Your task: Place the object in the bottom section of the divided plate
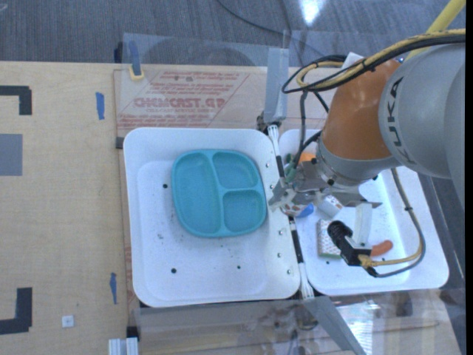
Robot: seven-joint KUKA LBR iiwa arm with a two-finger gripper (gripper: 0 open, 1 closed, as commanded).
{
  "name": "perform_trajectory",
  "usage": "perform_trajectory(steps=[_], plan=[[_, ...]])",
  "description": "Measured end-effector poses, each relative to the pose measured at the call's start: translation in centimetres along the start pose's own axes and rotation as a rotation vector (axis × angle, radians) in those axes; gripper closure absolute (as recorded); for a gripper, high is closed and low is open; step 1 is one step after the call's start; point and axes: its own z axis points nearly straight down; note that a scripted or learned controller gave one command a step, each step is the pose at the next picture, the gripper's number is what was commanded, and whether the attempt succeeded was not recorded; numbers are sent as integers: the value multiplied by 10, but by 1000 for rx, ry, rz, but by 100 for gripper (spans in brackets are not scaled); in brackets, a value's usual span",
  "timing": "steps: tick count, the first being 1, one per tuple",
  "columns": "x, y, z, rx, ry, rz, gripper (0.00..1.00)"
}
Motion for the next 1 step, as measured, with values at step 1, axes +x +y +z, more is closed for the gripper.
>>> perform_trajectory(steps=[1], plan=[[70,48,28,0,-1,22,0]])
